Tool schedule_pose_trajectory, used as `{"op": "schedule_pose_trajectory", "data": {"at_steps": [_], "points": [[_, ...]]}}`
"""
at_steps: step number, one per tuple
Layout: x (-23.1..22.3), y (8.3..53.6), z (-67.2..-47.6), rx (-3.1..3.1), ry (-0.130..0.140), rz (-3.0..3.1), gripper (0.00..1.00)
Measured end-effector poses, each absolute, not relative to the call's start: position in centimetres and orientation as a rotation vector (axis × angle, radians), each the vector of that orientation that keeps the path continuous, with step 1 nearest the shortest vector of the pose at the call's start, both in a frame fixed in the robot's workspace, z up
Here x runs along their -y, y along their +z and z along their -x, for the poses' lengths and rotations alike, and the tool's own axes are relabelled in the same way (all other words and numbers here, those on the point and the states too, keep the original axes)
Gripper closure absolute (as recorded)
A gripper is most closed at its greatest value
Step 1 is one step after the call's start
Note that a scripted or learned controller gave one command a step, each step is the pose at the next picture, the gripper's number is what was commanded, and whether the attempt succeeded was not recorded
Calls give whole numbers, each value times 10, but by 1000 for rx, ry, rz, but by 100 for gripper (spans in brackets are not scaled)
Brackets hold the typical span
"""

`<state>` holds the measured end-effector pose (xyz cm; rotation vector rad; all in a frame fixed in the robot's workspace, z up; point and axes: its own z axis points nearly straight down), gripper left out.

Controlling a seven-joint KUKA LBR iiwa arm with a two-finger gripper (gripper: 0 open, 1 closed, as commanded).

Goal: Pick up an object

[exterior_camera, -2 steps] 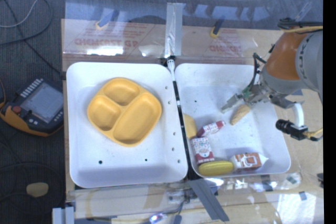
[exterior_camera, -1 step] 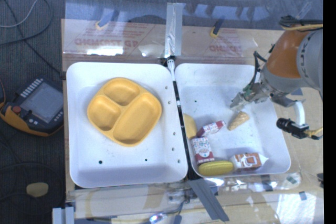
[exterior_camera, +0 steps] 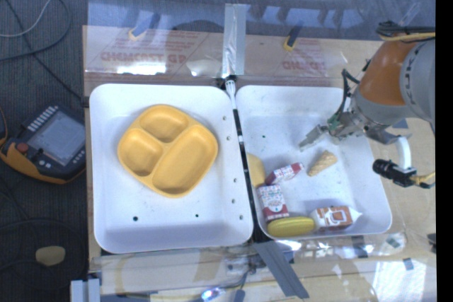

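Two bins sit side by side: the left bin (exterior_camera: pixel 106 223) holds a divided plate (exterior_camera: pixel 168 149) at its centre. In the right bin (exterior_camera: pixel 283 106), a cone (exterior_camera: pixel 322 163) lies mid-right, packets (exterior_camera: pixel 272 200) and a carton (exterior_camera: pixel 334 217) along the lower edge, the gripper (exterior_camera: pixel 318 134) above the cone

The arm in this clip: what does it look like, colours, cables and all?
The arm is grey with a broad orange band above the wrist. Thin dark cables run along the wrist. It ends in a small metallic gripper, pale grey, with slim parts tapering toward the tip.
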<state>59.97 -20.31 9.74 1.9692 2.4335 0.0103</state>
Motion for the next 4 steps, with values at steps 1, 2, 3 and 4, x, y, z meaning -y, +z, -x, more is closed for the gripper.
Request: {"op": "schedule_pose_trajectory", "data": {"at_steps": [1, 2, 3, 4], "points": [[164, 96, -668, -2270, -7, -2175, 0], [157, 90, -576, -2164, 7, -2265, 0], [171, 103, -562, -2446, -4, -1976, 0], [109, 91, -518, -2456, 8, -1928, 0]]}}
